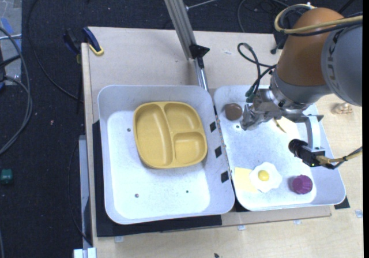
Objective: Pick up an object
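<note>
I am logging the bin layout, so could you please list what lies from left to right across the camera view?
Yellow divided plastic tray → round brown puck-like piece → toy fried egg with yellow yolk → small purple knobbly object.

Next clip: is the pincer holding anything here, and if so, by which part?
Cannot be told. The pincer sits low in the right bin, beside a small brown round object, with nothing visible in its grip.

Even overhead light is washing the white bins (161,205) bright; dark floor (40,135) is staying dim; arm (311,49) is casting soft shadow; focus is looking slightly soft, grainy
</note>
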You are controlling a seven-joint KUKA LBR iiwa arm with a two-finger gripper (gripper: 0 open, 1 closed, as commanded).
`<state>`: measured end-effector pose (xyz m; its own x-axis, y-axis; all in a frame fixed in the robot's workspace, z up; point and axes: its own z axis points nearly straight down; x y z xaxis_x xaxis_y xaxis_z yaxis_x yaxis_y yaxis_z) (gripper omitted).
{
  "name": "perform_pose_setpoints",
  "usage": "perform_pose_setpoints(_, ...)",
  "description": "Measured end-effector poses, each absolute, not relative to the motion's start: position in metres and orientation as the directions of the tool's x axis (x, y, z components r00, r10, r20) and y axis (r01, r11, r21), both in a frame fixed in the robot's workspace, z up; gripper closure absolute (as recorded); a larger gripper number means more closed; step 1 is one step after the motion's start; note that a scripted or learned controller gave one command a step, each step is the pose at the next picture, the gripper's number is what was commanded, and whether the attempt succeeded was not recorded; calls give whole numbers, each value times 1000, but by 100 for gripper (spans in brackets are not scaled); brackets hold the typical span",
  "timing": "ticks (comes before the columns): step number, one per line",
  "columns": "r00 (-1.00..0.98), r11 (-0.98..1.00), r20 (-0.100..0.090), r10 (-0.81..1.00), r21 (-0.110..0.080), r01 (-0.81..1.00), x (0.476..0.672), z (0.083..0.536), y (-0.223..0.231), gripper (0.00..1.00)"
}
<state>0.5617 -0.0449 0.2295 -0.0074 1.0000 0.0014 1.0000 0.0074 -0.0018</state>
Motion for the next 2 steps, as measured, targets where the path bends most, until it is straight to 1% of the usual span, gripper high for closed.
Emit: perform_pose_setpoints(2, -8, 8, 1, 1000, 0, 1000, 555, 236, 57, 100)
